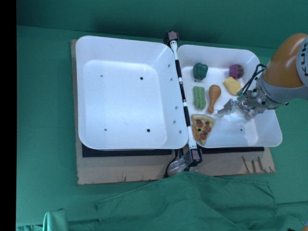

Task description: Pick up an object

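Six toy foods lie loose in the right bin (pixel 269 137): a green pepper (pixel 200 70) at twelve o'clock; a purple piece (pixel 236 70) and yellow corn (pixel 232 85) at two; green asparagus (pixel 198 97) and a tan drumstick (pixel 213 97) centrally; a pizza slice (pixel 202 128) at seven.

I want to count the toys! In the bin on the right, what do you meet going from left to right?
Pizza slice and green beans, which overlap → green pepper → chicken drumstick → corn and purple toy, about level → the tool.
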